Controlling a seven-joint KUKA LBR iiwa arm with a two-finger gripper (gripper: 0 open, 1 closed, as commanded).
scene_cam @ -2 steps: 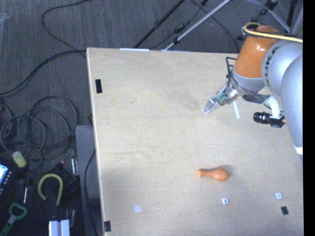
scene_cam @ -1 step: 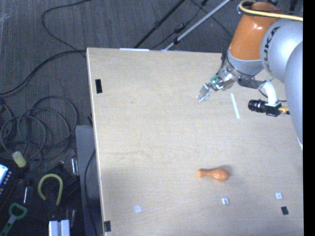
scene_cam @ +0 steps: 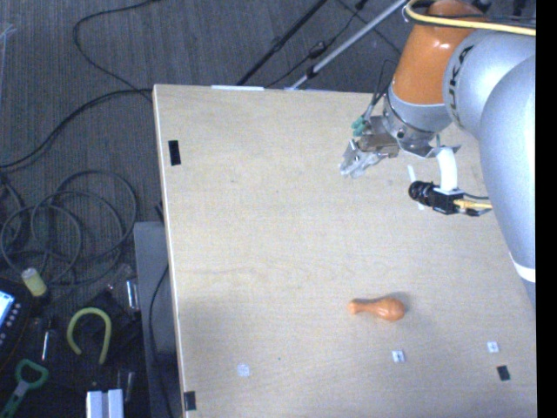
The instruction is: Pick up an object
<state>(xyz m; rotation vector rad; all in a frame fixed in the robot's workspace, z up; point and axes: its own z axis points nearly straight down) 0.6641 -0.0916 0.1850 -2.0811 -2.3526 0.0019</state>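
One orange object lies well below our gripper, slightly right, long axis left-right; whether our gripper is open, we cannot tell.

At the upper right of the frame we see the arm: smooth grey casing, an orange band (with dark lettering beside it), a yellow cable looping over it, and a metallic gripper.

One fixed camera looks down at a slant from above the bench, near enough that its top fills most of the view (floor cables at left); the arm enters from the right.
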